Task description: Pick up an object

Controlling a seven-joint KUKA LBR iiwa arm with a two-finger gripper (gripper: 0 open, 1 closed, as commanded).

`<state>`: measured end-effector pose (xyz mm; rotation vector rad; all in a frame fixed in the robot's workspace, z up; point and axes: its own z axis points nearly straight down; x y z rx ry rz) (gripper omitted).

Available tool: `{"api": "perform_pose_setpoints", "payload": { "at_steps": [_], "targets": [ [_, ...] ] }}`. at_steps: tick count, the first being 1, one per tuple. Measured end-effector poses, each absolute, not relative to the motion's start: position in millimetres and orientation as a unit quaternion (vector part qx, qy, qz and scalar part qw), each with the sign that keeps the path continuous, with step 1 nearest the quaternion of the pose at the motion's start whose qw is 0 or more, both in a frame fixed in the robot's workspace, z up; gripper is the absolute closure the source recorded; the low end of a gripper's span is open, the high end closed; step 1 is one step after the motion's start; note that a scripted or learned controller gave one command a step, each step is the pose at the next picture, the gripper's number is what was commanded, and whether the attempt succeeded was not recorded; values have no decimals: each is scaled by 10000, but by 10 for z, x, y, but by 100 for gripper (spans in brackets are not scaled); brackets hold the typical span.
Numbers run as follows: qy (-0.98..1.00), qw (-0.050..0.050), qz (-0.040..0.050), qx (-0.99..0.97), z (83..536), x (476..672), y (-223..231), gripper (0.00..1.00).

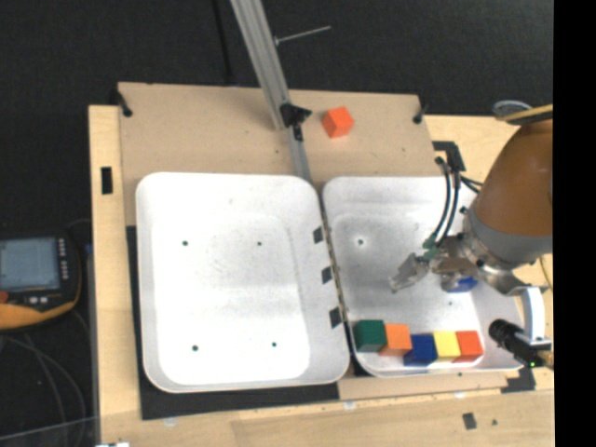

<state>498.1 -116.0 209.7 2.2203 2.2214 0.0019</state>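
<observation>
Blocks line the near edge of the right bin (pixel 372 198): a green block (pixel 370 334), an orange block (pixel 398 337), a blue block (pixel 420 348), a yellow block (pixel 448 344) and a red block (pixel 469 343), touching one another in a row. My gripper (pixel 410 271) hangs above the middle of that bin, apart from the row, my arm (pixel 517 198) reaching in from the right. Its fingers seem slightly parted, though the view is too blurred to be sure, and nothing shows between them. A second orange cube (pixel 337 122) sits on the board (pixel 205 128) behind both bins, beside the metal rail (pixel 261 49). The left bin (pixel 158 250) lies alongside.
</observation>
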Motion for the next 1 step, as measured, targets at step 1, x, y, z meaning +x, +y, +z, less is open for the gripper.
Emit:
{"api": "perform_pose_setpoints", "payload": {
  "at_steps": [1],
  "targets": [
    [7068,33,4,7074,1957,5772,-1703,0]
  ]
}}
